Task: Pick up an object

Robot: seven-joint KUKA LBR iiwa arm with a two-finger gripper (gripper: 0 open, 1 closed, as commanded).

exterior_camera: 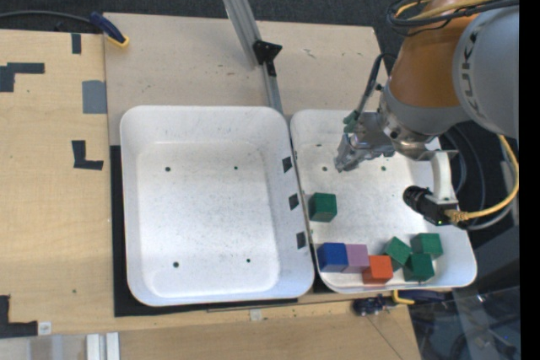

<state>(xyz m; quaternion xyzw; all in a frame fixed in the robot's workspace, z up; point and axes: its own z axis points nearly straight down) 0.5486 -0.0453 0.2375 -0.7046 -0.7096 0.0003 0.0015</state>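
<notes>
- The gripper (348, 158) hangs over the upper part of the right bin (371, 124), near its back wall. Nothing is seen between its fingers, so it carries no object.
- Whether the tool is apart or together cannot be told; it is dark and seen from above at a slant.
- The things to pick lie all in the right bin. A single green cube (322, 206) sits alone near the left wall of this bin, below the gripper and apart from it.
- The others are gathered along the front wall: a blue cube (332, 255) touching a purple cube (357, 255), then an orange cube (379, 267), and a group of green blocks (414, 255) close together at the right.
- The lone green cube seems the easiest target, because it has free space on its sides for the fingers. The crowded ones leave little room, and a closing finger could push a neighbour.
- The left bin (135, 131) probably waits as the place to drop.
- The pick looks not yet begun: the gripper must go toward a cube and descend.
</notes>
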